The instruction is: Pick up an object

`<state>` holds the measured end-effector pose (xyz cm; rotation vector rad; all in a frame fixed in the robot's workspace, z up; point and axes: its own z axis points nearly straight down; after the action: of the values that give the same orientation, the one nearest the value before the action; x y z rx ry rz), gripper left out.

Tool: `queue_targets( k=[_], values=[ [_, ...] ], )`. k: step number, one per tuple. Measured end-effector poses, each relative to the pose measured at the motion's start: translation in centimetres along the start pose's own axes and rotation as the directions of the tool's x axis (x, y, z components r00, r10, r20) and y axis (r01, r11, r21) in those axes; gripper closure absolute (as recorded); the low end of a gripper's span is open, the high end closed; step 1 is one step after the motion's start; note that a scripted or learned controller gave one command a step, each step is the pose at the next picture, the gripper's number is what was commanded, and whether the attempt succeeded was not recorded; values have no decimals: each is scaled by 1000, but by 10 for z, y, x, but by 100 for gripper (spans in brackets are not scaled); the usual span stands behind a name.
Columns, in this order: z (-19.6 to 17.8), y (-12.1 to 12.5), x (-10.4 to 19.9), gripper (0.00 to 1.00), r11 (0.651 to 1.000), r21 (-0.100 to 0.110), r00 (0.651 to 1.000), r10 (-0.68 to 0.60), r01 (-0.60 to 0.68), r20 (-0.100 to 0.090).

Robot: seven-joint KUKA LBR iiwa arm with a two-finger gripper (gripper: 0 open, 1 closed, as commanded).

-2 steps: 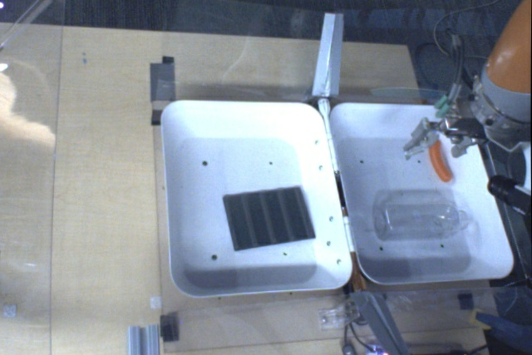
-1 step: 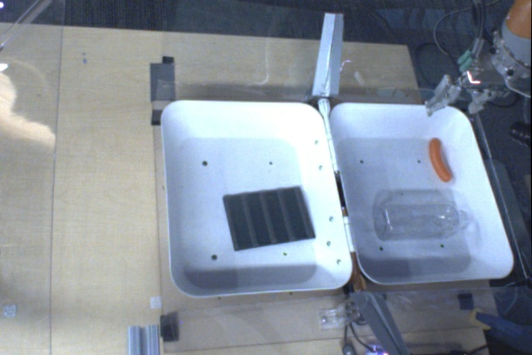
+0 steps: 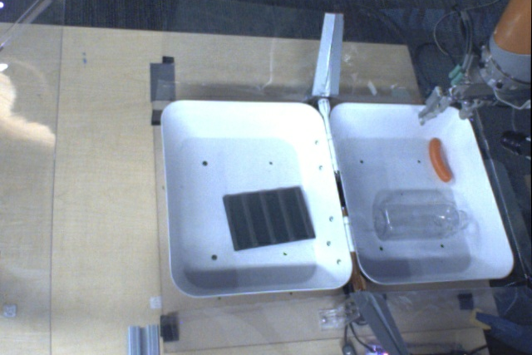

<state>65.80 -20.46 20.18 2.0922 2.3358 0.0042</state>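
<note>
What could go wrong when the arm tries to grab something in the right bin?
The clear plastic bottle lies on its side, so it may roll or slip from the claw. The small orange piece sits close to the bin's right wall, which could block a clean grasp.

Arm enters at the upper right edge, orange band (image 3: 511, 33) visible above the grey wrist (image 3: 507, 71). Tool (image 3: 438, 104) juts leftward from the wrist, small and blurred, tip pointing down-left. Nothing seen between its tips; finger state too unclear to read.
</note>
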Motion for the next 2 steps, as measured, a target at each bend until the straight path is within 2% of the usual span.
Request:
queue_targets(
  k=[1,2],
  values=[
    [104,12,0,0,999,-1,999,-48,48,0],
    [109,8,-6,0,967,15,968,-252,253,-5]
  ],
)
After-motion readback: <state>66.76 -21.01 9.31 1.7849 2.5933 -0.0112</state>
